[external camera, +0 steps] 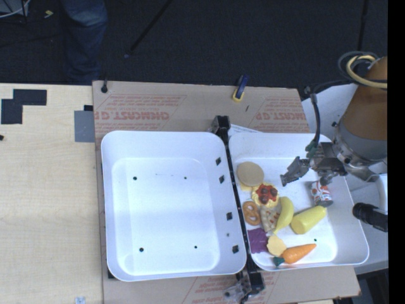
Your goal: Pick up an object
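Two bins: the left bin [164,208] bare, the right bin [345,249] crowded with toy food. The gripper [297,170] hovers, fingers spread and holding nothing; best descend straight onto the isolated yellow piece [308,220], avoiding the clustered banana [285,213].

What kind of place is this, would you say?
Probably a robotics lab set up for grasping trials. A grey arm with a gripper reaches over two white bins on a cardboard-covered bench, and the right bin holds toy food such as a carrot.
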Motion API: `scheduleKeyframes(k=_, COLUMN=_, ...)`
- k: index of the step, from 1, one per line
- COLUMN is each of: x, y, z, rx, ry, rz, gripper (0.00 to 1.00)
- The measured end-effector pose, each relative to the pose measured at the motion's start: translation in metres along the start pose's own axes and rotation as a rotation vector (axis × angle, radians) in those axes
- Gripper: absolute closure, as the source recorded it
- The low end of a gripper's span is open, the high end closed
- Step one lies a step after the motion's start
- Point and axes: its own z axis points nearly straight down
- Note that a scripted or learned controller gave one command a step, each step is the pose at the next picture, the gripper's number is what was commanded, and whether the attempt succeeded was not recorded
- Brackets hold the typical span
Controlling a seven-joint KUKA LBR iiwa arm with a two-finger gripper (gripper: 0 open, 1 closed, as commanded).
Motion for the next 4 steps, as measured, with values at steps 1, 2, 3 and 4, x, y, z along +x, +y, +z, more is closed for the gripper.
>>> scheduleKeyframes(k=1, x=0.010, y=0.049, z=-0.185, rx=-0.020, ry=-0.003, rz=-0.003, gripper=0.00)
scheduleKeyframes(k=2, x=0.010, y=0.047, z=-0.184, rx=0.002, ry=-0.001, rz=-0.004, gripper=1.00)
scheduleKeyframes(k=3, x=0.040, y=0.041, z=-0.262, rx=-0.007, ry=0.000, rz=-0.004, gripper=1.00)
scheduleKeyframes(k=4, x=0.087, y=-0.009, z=-0.250, rx=0.003, ry=0.002, rz=-0.004, gripper=1.00)
